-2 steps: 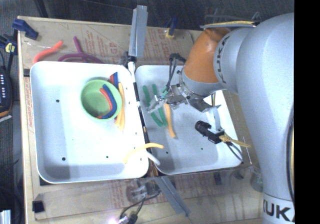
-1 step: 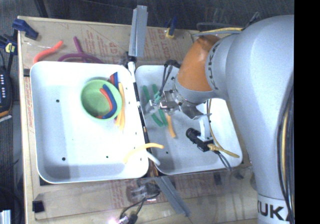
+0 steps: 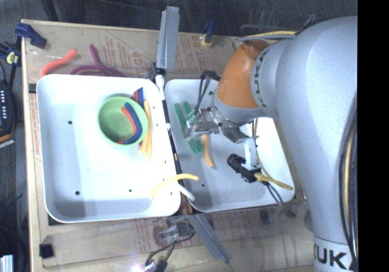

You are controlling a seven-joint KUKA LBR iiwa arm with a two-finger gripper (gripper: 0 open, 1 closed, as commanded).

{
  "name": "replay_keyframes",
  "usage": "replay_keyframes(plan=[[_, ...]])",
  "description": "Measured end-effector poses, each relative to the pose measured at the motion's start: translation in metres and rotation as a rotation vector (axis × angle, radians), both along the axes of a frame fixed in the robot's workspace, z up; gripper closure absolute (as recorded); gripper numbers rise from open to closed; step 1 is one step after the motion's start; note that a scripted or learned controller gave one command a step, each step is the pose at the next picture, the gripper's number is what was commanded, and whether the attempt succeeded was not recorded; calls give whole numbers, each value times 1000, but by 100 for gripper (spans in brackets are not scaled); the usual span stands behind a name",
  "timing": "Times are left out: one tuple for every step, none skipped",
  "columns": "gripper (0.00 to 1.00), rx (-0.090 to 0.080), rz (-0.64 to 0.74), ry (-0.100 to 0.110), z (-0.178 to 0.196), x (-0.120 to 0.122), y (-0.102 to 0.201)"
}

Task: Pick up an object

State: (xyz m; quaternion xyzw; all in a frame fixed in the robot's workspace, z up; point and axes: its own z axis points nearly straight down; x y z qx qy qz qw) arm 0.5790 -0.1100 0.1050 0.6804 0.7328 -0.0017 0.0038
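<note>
My gripper (image 3: 197, 125) hangs low over the left part of the right bin (image 3: 273, 195), among the small pieces there. A green stick (image 3: 181, 115) lies just left of it, and another green piece (image 3: 196, 145) sits right below it. A thin orange stick (image 3: 207, 154) lies beside that piece. Whether anything is in the gripper is hidden by the wrist. The orange-banded wrist (image 3: 240, 85) covers the middle of this bin.
The left bin (image 3: 73, 167) holds a green bowl (image 3: 117, 122) with blue, red and orange curved pieces (image 3: 137, 114) at its right edge. A yellow stick (image 3: 173, 182) lies across the rims between the bins. Red and purple cords (image 3: 73, 64) lie on the bench behind.
</note>
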Motion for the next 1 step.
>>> replay_keyframes(plan=[[0,-2,0,0,0,0,-1]])
